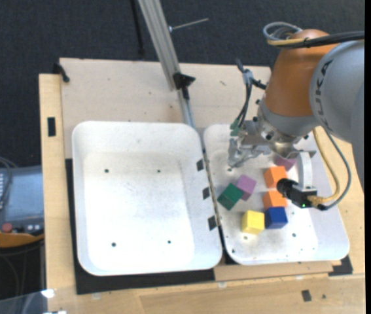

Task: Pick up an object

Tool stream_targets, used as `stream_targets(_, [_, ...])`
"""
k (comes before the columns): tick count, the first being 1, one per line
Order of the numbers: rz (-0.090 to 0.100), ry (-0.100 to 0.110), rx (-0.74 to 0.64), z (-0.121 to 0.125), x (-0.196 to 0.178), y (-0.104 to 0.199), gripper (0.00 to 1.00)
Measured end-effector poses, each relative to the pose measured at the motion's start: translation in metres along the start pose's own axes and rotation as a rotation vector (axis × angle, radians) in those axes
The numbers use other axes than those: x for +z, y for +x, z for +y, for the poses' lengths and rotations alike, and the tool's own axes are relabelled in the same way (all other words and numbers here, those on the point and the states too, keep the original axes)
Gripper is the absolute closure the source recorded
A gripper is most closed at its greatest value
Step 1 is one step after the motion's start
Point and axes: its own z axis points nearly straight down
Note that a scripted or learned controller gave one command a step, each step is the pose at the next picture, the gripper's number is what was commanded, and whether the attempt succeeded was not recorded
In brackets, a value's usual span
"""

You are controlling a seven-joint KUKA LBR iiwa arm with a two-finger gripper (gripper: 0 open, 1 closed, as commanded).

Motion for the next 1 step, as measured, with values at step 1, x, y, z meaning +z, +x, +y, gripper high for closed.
stream_targets(1, [-0.001,-0.004,0.001,0.0064,-0.0062,0.0437,1.0])
